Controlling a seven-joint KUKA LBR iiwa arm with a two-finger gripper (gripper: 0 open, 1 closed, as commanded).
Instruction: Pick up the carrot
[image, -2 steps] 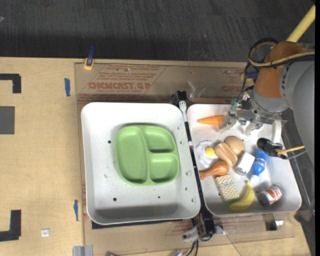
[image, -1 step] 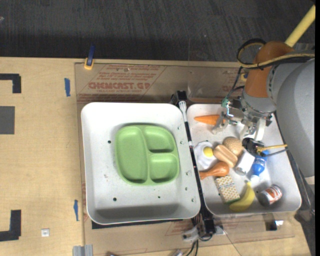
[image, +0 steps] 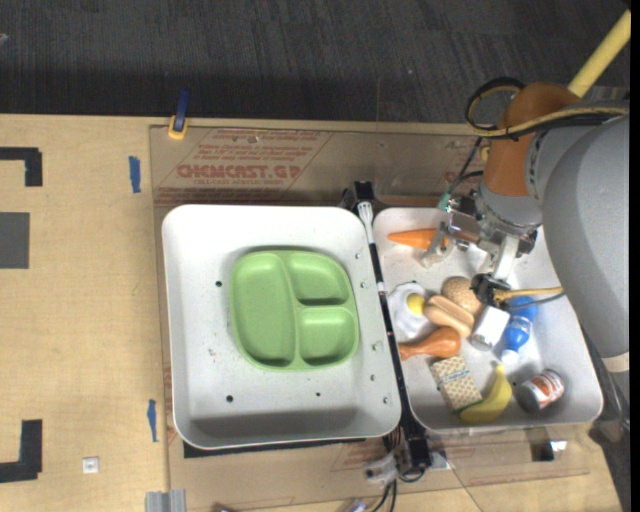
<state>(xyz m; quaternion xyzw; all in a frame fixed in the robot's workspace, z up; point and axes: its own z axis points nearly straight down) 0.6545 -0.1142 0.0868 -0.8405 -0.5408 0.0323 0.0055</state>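
One carrot (image: 412, 239): orange, tapered, lying flat at the far left corner of the right bin (image: 580, 400), close to the wall it shares with the left bin (image: 190, 300).
Carrot axis: roughly left to right across the view, thick end toward the gripper, thin tip toward the shared wall.
Carrot neighbours: apart from the pile of toy food nearer the camera; nothing rests on it.
Gripper (image: 478, 243): just to the right of the carrot, low over the same far corner.
Direction of coming move: by my judgement a short shift leftward, along the carrot's length.
Gripper opening: cannot tell; hardware too cluttered to read.
Gripper contents: nothing visibly held.
Left bin contents: green divided plate (image: 295, 307).
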